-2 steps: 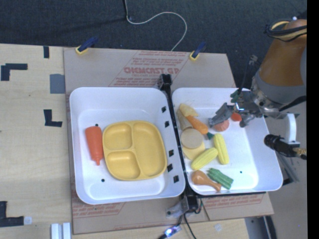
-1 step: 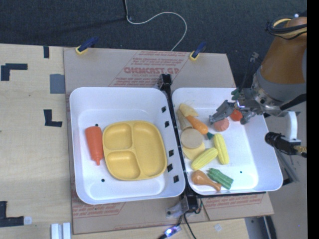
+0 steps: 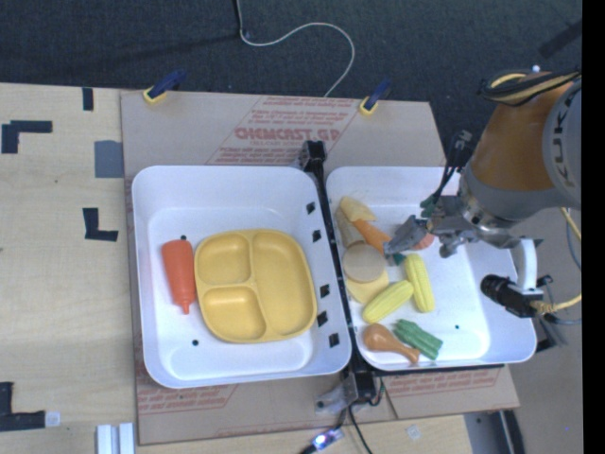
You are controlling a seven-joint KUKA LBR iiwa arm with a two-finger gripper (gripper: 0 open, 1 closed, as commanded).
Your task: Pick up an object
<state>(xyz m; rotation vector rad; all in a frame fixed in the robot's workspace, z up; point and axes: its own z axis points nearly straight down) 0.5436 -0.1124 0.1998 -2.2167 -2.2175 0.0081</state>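
We judge the pick as not yet done. The gripper (image 3: pixel 408 237) sits low in the right bin (image 3: pixel 473 334), its tips at an orange piece (image 3: pixel 373 235) — whether they are spread or pinching it, we cannot tell. Two corn cobs (image 3: pixel 389 300), a round cream piece (image 3: pixel 365 264), a drumstick (image 3: pixel 388 341) and a green piece (image 3: pixel 418 338) lie near. The left bin (image 3: pixel 156 192) holds a yellow tray (image 3: pixel 253 283) and a carrot (image 3: pixel 178 273). Both bins rest on cardboard (image 3: pixel 274 130) over a wooden bench (image 3: pixel 57 282) — dark carpet (image 3: pixel 113 17) beyond.
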